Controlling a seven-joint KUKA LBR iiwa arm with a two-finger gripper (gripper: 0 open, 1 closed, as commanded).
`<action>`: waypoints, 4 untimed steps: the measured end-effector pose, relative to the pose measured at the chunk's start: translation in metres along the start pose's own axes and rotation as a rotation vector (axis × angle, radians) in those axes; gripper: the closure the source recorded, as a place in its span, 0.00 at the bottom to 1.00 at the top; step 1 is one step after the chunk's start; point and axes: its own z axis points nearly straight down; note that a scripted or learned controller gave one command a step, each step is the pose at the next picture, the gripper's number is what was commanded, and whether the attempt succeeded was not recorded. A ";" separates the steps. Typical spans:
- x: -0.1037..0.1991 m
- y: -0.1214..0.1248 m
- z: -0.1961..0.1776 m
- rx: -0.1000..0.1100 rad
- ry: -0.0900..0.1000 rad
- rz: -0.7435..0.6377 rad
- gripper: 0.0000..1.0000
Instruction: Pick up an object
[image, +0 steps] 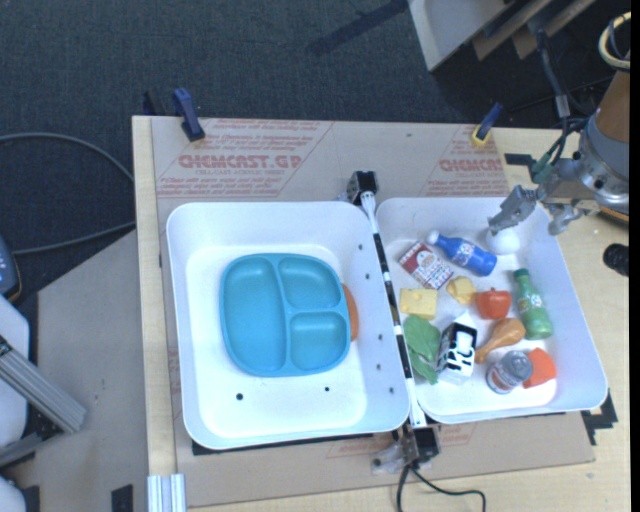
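over the right bin's far corner: the hand hangs at the end of the grey arm, above the rim.
hand: whether it is spread or closed cannot be told; nothing is seen in its hold.
right bin: a heap of small toy foods.
nearest object: a blue bottle lying on its side, just below the hand, beside a red-and-white packet.
handling: likely light, stiff, smooth plastic that may roll; take it across the middle of the body.
left bin: a blue divided tray.
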 end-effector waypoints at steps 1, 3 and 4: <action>-0.005 0.009 0.115 0.001 0.000 0.001 0.00; -0.039 0.065 0.177 0.023 0.006 -0.002 0.00; -0.012 -0.039 0.174 0.000 0.000 0.000 0.00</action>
